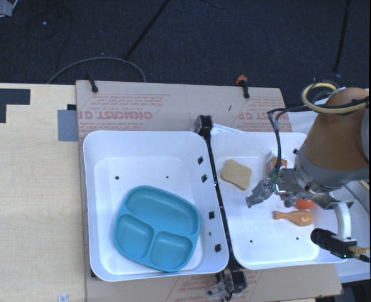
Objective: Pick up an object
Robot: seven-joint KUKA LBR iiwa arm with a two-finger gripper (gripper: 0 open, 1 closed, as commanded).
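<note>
Nearest, a blue divided plate (157,227) lies by the near edge of the left bin (97,168). In the right bin (267,244), an orange drumstick (293,216) lies toward the right rim. A red piece (304,202) sits just beyond it, half under my wrist. My pincer (259,197) hangs mid-bin; whether it is spread or pressed together I cannot tell. Farther on, near the dividing rim, a tan slice (235,174) lies in the open.

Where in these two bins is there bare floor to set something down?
Left bin: the strip between its back wall and the blue plate. Right bin: the front floor, below the tan slice and left of the drumstick-shaped toy. Crowded: the right bin's right side, where the arm hangs over that toy and a red piece.
</note>
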